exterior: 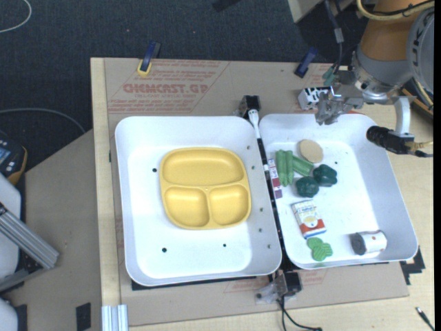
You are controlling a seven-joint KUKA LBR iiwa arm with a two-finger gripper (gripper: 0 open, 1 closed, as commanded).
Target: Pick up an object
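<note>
Approach step: gripper (pixel 329 113), finger state impossible to tell, holds nothing visible above the right bin's (pixel 393 192) far rim; nearest object, a tan disc (pixel 311 150), lies inside, so next comes descent.

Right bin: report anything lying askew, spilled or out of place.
Nothing spilled or damaged. The small carton lies flat and tilted, and the grey-capped white cylinder lies on its side in the right bin. Otherwise just loose clutter.

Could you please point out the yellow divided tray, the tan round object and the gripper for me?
yellow divided tray (pixel 204 165): camera view, on its long upper compartment.
tan round object (pixel 311 150): camera view, on its top face.
gripper (pixel 326 114): camera view, at its tip.
</note>
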